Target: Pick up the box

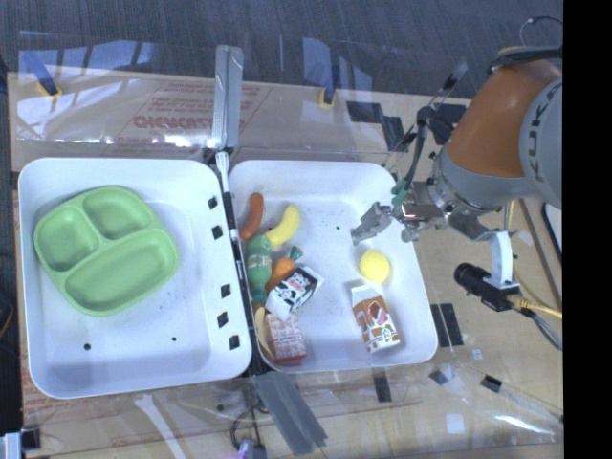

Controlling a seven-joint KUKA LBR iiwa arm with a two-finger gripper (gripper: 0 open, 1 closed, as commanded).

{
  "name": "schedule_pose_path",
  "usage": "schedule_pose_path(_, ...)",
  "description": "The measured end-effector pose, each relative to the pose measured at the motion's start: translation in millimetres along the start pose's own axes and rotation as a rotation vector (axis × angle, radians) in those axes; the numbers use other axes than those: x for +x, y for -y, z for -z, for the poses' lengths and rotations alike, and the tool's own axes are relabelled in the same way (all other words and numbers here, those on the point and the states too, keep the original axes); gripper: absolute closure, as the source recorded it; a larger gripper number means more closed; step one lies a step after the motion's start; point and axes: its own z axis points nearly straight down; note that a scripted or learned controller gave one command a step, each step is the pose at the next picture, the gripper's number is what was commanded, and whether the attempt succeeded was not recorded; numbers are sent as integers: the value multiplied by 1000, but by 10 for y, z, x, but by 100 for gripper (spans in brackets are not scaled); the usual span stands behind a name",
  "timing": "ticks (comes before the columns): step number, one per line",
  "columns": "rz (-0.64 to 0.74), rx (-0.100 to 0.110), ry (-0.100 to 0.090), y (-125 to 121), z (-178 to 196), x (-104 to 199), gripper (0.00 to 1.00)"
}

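My end effector [375, 220] hangs over the right bin's [325, 172] far right part, and I cannot tell its state. Left to right: a green divided plate [105, 249] in the left bin [57, 371]; then the box [375, 320], at the right bin's near right corner, lies nearward of me, long axis far-to-near, just past a lemon [375, 267].

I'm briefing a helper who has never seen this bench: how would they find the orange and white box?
Look in the right-hand white bin, along its front edge. The small orange and white carton box stands alone at the front right, just below the round yellow lemon-like ball. Unlike the reddish packet and black-and-white carton in the pile by the bin's left wall, it touches no other item.
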Motion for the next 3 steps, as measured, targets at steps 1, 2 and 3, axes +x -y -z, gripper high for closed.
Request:
schedule_pose_path(1, -167, -4, 1, -336, 156, 149, 0)
schedule_pose_path(2, -286, 2, 0, -16, -822, 303, 0)
schedule_pose_path(3, -479, -1, -1, -611, -1535, 256, 0)
